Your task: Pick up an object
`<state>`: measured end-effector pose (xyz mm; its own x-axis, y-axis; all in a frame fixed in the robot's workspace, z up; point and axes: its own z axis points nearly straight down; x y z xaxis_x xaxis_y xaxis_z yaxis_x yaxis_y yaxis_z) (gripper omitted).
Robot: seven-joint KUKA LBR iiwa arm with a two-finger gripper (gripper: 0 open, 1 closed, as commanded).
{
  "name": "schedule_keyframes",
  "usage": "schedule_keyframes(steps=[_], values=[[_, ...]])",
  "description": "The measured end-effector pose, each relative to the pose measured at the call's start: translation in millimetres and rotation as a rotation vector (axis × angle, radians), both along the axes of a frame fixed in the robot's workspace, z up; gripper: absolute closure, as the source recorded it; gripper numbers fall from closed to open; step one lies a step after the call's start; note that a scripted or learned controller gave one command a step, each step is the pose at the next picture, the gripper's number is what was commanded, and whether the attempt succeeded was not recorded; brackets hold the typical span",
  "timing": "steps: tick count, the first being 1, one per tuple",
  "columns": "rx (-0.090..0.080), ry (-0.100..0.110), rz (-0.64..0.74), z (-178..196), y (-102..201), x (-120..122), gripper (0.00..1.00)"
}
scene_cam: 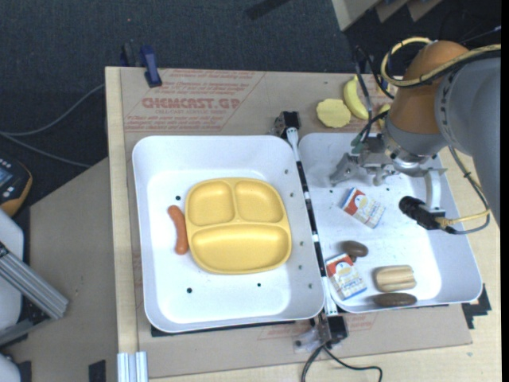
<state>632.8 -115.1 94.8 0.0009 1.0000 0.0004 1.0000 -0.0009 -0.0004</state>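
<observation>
While the arm (445, 94) reaches in over the right bin (453, 289), its gripper (367, 168) hangs low at that bin's far left part, metal fingers pointing down and toward the divider; whether they stand wide or narrow cannot be told, and nothing shows between them. Candidate objects lie in the right bin. A small carton (363, 208) sits just below the gripper, nearest to it, so it is probably the target. Toward the bin's near edge sit a brown piece (355, 250), a second carton (345, 278), a bread roll (394, 278) and a dark sausage (395, 299), bunched together, which would crowd a grasp there. Left of the right bin, the other bin (151, 165) holds a yellow tray (237, 224) with a hot dog (180, 229) touching its left side. Beyond the right bin's far rim, a banana (355, 100) and yellow disc (333, 113) rest on the bench, outside the working area.
</observation>
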Motion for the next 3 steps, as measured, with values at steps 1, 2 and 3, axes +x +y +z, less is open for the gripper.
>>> schedule_keyframes(steps=[1, 2, 3], values=[[0.001, 0.005, 0.000, -11.0, -1.0, -35.5, 0.00], [0.000, -0.001, 0.000, 0.1, -0.7, -33.2, 1.00], [0.002, -0.008, 0.009, 95.7, 81.1, -53.1, 1.00]])
